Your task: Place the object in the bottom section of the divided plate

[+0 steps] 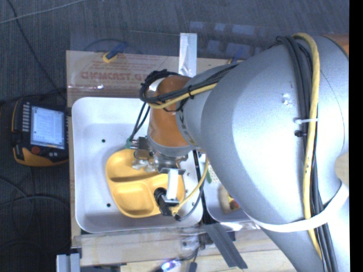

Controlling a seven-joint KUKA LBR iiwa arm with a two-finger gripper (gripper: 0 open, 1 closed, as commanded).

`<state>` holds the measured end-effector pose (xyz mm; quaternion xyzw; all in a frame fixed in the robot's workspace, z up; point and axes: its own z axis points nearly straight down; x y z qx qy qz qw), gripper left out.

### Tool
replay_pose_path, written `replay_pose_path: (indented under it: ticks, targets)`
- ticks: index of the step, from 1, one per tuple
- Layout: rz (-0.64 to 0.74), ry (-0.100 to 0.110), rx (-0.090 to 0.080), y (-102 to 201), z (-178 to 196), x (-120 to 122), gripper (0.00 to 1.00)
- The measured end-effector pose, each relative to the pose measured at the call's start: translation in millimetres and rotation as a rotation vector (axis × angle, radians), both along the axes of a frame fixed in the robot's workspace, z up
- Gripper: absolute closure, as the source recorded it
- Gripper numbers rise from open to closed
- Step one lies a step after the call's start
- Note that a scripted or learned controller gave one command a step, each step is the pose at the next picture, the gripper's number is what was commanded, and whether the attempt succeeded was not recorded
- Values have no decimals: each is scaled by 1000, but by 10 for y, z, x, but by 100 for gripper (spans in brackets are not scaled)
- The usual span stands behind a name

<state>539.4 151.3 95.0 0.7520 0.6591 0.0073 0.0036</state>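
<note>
Well, my gripper (pixel 159 166) hangs low over the left bin (pixel 93 152), right above the yellow divided plate (pixel 127 194). The plate lies in the bin's near right part, close to the wall it shares with the right bin (pixel 218 213). My own wrist, with its orange band (pixel 167 118), covers the plate's far right edge, so I cannot tell whether the gripper is clenched or released, nor whether anything is in it. A ridge runs across the plate; the far section sits partly under my wrist, and the near section is mostly open to view, smooth and yellow.

My grey arm (pixel 272 135) blocks most of the right bin. Only a narrow strip of that bin shows, with a few small pale and orange things (pixel 231 204) too hidden to name.

Beyond the bins lies a brown sheet with faded lettering (pixel 108 74), a blue clip (pixel 113 53) on its far edge. Off the bench to the left, a handheld screen unit (pixel 42 130) rests on the dark carpet (pixel 34 50), with thin cables (pixel 57 5) trailing across it.
</note>
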Motion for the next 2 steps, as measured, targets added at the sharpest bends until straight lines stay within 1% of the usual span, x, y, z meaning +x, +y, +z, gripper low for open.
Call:
replay_pose_path:
  ticks: [2]
  targets:
    - [-1, 11, 1, -9, 145, -16, 100]
